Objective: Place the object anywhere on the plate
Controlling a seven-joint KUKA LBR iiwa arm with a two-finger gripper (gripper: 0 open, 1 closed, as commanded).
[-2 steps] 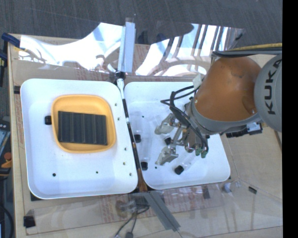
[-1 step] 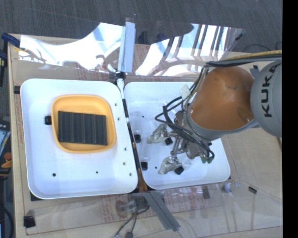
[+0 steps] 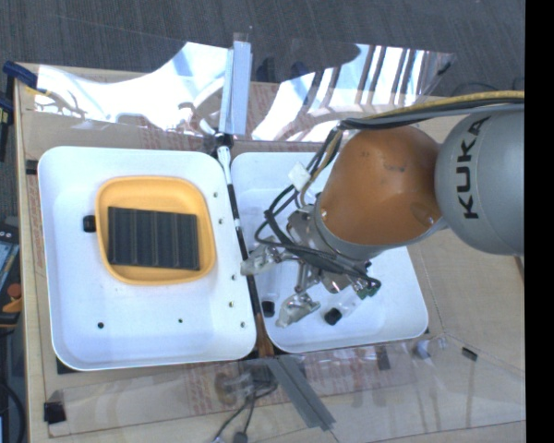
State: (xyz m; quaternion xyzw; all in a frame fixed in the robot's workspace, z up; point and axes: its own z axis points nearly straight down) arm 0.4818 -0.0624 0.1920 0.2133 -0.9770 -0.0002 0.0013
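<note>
Counter: two shallow white bins; yellow rectangular plate point(image 3: 154, 232) with dark ridged insert, left bin point(image 3: 65, 321). My gripper point(image 3: 309, 298) over right bin point(image 3: 402, 317); grip state indiscernible.

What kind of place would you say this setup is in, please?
Most likely a robotics lab test bench: a KUKA arm with its end effector reaches over two shallow white bins, one holding a yellow plate, with clear shielding panels around them.

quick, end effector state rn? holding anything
end effector: over the right bin, fingers spread open, nothing between them.
</note>
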